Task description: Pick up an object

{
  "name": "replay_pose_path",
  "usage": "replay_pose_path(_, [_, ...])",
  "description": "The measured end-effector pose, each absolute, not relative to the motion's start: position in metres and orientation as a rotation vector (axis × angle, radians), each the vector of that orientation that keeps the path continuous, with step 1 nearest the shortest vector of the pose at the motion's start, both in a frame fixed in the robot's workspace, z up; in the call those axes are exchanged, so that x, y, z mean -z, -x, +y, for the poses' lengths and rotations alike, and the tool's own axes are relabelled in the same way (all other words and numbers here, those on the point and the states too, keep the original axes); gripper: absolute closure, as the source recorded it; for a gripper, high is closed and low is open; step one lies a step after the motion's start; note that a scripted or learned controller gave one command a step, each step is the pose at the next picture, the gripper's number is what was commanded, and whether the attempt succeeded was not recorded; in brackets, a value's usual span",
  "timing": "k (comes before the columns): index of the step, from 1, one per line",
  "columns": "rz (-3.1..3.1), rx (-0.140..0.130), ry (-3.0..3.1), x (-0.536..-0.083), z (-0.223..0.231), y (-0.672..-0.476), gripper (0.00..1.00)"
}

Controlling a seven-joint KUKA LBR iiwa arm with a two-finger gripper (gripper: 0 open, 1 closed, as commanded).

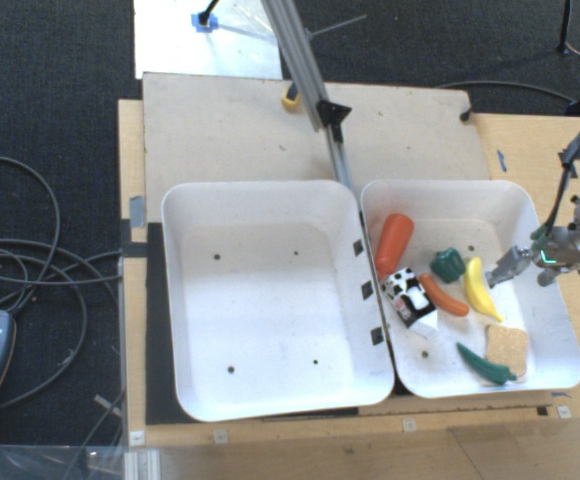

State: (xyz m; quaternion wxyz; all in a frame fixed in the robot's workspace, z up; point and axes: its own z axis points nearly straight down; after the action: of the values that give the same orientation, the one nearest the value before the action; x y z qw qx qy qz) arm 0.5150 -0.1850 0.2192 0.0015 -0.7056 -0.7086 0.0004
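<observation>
End effector (515,265) hovers at the right bin's (545,218) far-right wall, jaw state indeterminate, nothing visibly gripped. Risk noted: the candidates, namely carrot (393,243), banana (481,288), sausage (442,296) and green pepper (447,263), lie crowded together mid-bin, so a descent may straddle two items or nudge one aside. Rounded, smooth shapes could slip from a shallow pinch.
</observation>
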Motion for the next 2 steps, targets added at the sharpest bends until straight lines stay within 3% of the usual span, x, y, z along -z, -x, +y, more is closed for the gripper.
replay_pose_path(1, [-2.226, 0.002, 2.218, -0.221, -0.185, -0.516, 0.00])
replay_pose_path(2, [-2.219, -0.003, 2.218, -0.158, -0.187, -0.515, 0.00])
